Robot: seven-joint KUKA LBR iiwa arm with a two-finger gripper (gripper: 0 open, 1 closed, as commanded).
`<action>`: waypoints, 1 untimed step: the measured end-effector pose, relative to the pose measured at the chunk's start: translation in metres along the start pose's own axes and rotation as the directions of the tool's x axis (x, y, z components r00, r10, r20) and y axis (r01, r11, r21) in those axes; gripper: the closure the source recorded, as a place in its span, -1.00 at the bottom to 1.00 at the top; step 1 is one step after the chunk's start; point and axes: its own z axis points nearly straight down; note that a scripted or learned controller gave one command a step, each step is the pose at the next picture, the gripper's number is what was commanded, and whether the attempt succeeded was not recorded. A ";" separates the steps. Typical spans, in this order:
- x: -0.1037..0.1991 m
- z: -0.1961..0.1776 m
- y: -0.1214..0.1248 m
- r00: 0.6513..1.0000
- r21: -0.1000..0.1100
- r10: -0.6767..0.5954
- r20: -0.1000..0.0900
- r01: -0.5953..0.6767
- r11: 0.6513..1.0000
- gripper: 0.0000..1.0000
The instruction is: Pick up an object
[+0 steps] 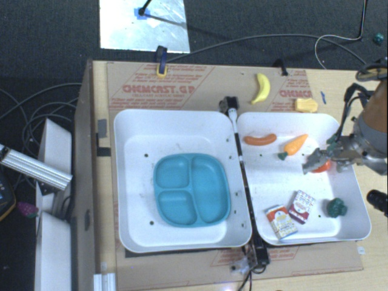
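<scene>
gripper [316,161]: right-middle of the frame, low over the right bin [345,230]; can't tell how far it's open or whether it has anything
red item [322,167]: right under the gripper tip, mostly hidden
handling: you're probably dealing with light, smooth toy plastic, so pinch across its narrow middle

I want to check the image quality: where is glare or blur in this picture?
In the camera view, the foil sheet above the bench glares brightly; the end effector over the right bin looks smeared; the blue plate and the banana appear sharp, with soft shadows.
</scene>
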 end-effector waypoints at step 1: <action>-0.033 0.082 0.055 1.000 0.002 0.002 0.000 -0.002 1.000 -1.00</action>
